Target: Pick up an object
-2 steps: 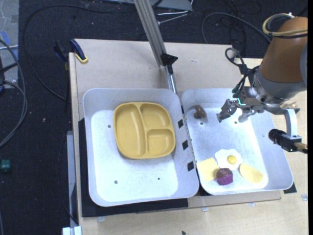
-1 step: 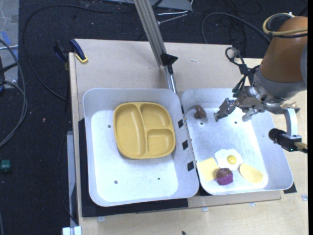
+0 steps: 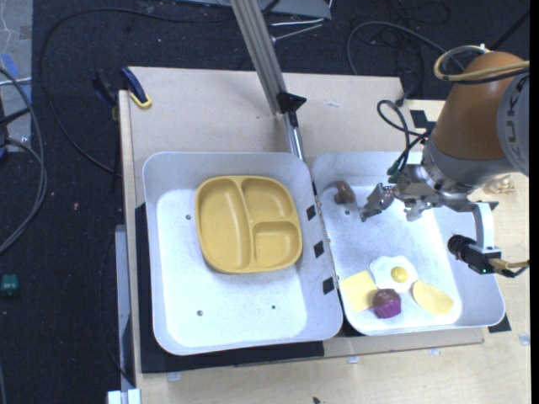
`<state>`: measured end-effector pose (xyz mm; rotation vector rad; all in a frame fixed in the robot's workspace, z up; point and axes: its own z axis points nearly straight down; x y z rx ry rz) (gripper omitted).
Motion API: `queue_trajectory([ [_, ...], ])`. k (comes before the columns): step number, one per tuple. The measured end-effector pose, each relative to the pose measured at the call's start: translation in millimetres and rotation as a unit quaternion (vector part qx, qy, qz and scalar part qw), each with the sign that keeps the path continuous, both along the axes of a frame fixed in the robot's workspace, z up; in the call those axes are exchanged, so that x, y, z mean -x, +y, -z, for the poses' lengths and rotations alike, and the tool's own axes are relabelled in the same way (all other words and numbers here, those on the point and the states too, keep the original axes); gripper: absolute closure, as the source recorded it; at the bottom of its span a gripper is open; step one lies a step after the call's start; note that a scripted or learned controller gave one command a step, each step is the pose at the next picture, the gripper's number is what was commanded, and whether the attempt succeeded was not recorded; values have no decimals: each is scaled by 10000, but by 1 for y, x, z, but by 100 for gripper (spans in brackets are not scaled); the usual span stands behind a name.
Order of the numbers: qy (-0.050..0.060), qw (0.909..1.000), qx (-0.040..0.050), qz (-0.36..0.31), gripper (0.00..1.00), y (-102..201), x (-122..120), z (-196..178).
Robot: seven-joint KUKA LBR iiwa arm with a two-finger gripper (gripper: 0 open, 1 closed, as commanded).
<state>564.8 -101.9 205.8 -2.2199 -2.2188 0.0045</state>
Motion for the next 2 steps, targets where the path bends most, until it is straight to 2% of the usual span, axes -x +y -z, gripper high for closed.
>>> queue_trajectory([
  [2,-4,10000,-1,1,0,8,4,90],
])
